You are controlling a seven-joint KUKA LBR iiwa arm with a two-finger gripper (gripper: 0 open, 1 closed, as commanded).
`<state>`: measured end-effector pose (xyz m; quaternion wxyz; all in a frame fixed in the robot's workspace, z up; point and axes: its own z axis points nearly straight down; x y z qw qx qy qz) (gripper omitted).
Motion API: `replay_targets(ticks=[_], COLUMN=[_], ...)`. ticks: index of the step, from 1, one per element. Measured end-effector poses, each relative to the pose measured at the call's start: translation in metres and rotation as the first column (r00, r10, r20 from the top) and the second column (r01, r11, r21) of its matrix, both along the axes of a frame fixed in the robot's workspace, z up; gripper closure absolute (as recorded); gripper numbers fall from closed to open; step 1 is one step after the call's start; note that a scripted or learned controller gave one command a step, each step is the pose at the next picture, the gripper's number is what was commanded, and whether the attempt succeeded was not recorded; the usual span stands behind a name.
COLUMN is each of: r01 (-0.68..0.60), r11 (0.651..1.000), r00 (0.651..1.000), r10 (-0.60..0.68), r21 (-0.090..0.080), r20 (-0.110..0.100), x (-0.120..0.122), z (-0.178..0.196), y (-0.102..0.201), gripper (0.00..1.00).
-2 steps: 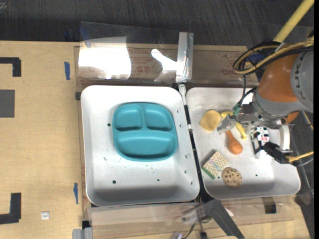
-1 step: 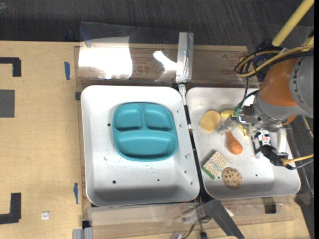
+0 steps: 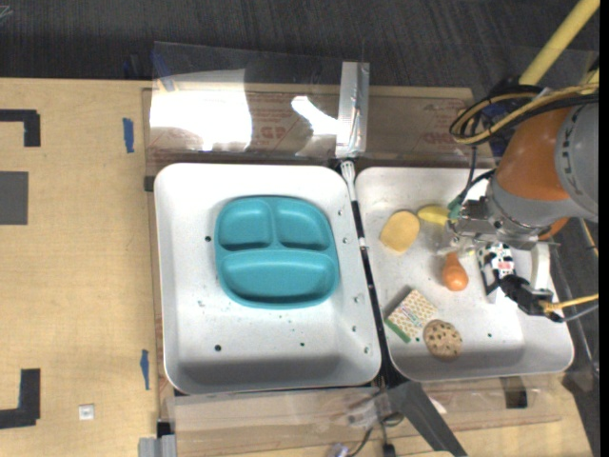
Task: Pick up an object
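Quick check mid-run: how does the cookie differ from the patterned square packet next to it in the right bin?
The cookie is round and brown with dark specks; the patterned square packet is flat, four-cornered and pale, with a green edge and small multicoloured marks. The cookie lies nearer the bin's front wall, the packet up and to its left, turned diamond-wise. Both rest in the right bin, touching or nearly touching, apart from the gripper.

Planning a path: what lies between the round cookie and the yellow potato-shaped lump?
In the camera view, a patterned square packet lies between cookie and yellow lump.
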<state>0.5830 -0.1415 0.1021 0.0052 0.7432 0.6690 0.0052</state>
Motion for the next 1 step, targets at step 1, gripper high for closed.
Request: replay_targets(ticks=[1], r01=[-0.343], r11=[0.939], r00=[0.939], r10=[0.343], r21=[-0.001], r20=[-0.008], x=[-0.0239], z=[0.1190], y=[0.0828], gripper=[1.00])
